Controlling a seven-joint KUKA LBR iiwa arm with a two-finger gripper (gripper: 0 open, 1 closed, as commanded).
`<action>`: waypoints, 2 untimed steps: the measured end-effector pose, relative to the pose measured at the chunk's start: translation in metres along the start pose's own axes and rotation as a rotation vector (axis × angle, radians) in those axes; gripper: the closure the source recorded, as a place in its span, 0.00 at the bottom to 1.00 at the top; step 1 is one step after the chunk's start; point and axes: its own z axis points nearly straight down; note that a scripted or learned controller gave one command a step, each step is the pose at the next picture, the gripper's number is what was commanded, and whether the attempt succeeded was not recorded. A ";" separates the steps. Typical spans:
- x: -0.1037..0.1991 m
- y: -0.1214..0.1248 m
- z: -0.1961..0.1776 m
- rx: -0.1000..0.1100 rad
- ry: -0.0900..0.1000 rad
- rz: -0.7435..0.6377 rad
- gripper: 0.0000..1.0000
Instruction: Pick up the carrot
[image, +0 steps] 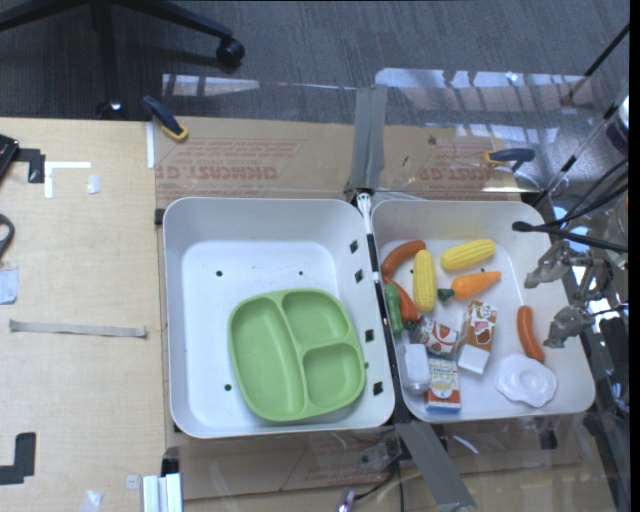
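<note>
The carrot (473, 285) lies in the right bin (575, 395), its orange body pointing right and its green tip toward the upright corn cob (424, 278) just beside it. Taking the carrot as the landmark: a second, fatter yellow corn (467, 254) sits just above it, a red-orange sausage (401, 255) curves up and to its left beyond the upright cob, small printed food cartons (478, 327) lie just below it, and another sausage (529, 333) rests below and to its right, with a white fried-egg piece (525, 382) further down. The gripper (560, 298) hangs to the right of the carrot, over the bin's right side, apart from it and not touching; its two grey fingers (545, 268) stand spread with nothing between them. Well to the carrot's left, the left bin (190, 250) bears a green divided plate (297, 352)
</note>
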 end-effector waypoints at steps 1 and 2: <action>-0.104 0.034 0.126 0.000 -0.001 0.323 0.00; -0.085 0.063 0.138 0.001 0.000 0.456 0.00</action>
